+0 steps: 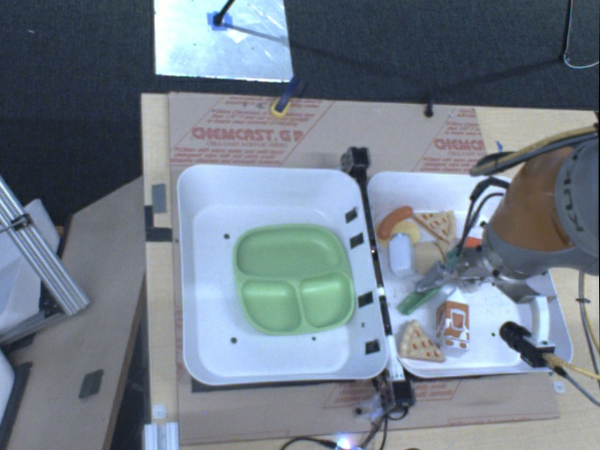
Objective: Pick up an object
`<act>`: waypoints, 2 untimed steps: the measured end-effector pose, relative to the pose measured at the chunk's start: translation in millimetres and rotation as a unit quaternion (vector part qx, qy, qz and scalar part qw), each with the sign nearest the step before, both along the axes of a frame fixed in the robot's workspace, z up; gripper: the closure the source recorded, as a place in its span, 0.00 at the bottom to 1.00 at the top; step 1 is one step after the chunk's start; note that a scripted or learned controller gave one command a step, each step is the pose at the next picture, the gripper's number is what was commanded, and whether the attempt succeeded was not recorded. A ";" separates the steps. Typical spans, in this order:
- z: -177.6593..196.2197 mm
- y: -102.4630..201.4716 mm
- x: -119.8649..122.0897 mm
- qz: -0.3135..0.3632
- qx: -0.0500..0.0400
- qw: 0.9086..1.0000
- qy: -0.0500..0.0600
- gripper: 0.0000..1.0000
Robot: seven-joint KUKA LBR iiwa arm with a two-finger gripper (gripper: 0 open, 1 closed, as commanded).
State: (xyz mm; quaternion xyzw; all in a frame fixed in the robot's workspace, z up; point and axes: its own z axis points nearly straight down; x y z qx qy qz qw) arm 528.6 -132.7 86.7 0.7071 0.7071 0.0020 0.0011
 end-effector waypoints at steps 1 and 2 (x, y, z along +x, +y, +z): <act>11.4 0.4 1.6 0.001 0.000 1.000 -0.002 1.00; 55.2 -2.7 6.1 0.002 -0.001 1.000 0.000 1.00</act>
